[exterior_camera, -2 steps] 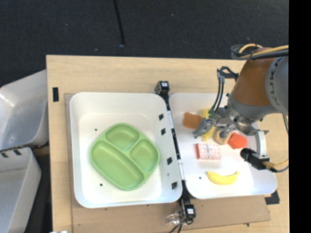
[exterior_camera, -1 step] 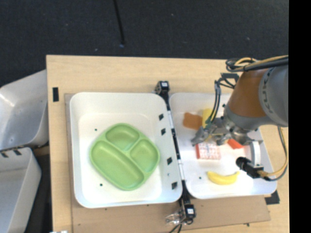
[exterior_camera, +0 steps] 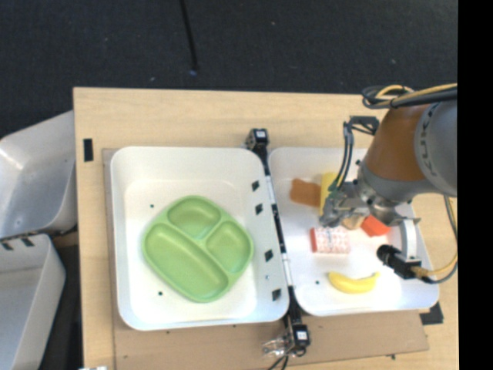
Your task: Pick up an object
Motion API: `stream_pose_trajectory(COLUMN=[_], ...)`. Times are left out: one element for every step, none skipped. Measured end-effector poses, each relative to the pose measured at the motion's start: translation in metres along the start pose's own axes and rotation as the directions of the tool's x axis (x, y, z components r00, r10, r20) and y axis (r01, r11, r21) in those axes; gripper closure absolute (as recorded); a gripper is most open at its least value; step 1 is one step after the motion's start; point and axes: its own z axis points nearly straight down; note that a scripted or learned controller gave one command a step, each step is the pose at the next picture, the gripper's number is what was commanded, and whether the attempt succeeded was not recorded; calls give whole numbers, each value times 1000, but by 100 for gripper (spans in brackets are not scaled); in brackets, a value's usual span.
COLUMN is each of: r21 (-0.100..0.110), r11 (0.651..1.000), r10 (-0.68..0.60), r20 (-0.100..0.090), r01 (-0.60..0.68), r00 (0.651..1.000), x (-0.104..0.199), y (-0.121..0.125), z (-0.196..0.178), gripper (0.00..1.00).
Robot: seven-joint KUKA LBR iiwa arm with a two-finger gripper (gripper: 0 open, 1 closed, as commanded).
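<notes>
My gripper (exterior_camera: 341,210) hangs low over the middle of the right bin (exterior_camera: 308,284), under the grey arm with the orange band. Just below it lies a white box with red dots (exterior_camera: 330,240). A brown block (exterior_camera: 305,192) lies to its left, with a yellow-green piece (exterior_camera: 329,182) beside it. An orange-red piece (exterior_camera: 375,226) shows at the gripper's right, and a small tan piece (exterior_camera: 353,222) lies right under it. A yellow banana (exterior_camera: 353,282) rests near the bin's front edge. The wrist hides the fingers.
The left bin (exterior_camera: 127,206) holds a green divided plate (exterior_camera: 197,247). A ridge with black clips (exterior_camera: 271,230) separates the two bins. Black cables and a connector (exterior_camera: 399,262) trail off the wrist at the right. Wooden bench top (exterior_camera: 192,118) surrounds the bins.
</notes>
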Motion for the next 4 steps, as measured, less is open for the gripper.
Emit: stream_pose_trajectory(r21=[-3, -4, -5, 1], r11=[1000, 1000, 1000, 1000], r10=[-2, -9, -9, -12], r20=[1, 1, 2, -1], r01=[2, 9, 9, 12], r00=[1000, 1000, 1000, 1000], x=[-7, -6, -8, 40], y=[6, 7, 9, 4], z=[-46, -89, -144, -148], gripper=[100, 100, 100, 100])
